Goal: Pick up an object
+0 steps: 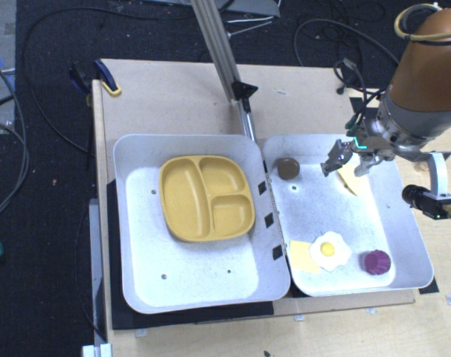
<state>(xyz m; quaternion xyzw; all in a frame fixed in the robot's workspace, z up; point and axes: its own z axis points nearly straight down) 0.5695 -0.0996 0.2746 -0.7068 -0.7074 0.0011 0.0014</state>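
Note:
My gripper [349, 162] hangs over the back of the right bin [404, 229], its two dark fingers spread apart and open. A pale yellow wedge [349, 180] lies on the bin floor just under and in front of the fingertips, partly covered by them; nothing sits between the fingers. A brown round piece [287, 169] rests to the gripper's left, near the bin's back left corner. At the bin's front lie a fried egg [330, 251], a yellow cheese slice [301, 256] tucked beside it, and a purple round piece [376, 262].
The left bin [136, 274] holds a yellow divided plate [208, 198]. A slanted metal pole [218, 43] comes down to the bench behind the gap between the bins. A black fitting [426, 199] juts out at the right bin's right rim.

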